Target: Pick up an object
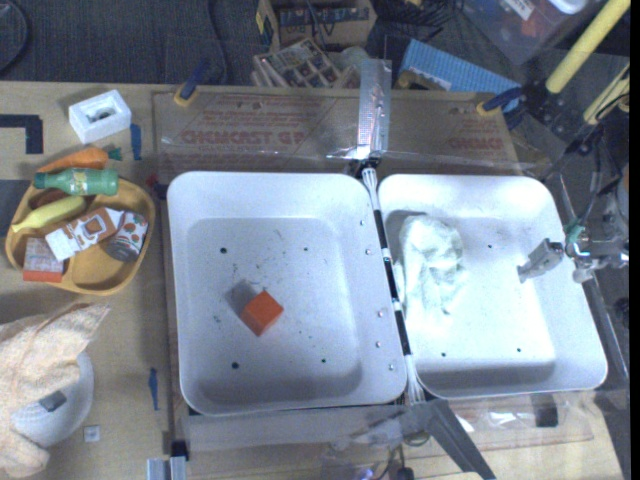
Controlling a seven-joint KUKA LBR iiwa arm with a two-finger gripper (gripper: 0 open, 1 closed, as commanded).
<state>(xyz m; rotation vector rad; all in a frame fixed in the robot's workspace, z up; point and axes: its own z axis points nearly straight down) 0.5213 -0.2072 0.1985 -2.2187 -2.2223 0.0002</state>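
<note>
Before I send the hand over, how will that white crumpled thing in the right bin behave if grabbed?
The white crumpled thing looks like soft cloth or plastic, folded and bunched, so it will probably sag and drape rather than lift stiffly. It seems light for its bulk. Pushed, it would likely bunch up against the right bin wall, not slide cleanly.

Pincer [537, 260] low at the right, pointing left, fingers apparently slightly parted, nothing between.
</note>
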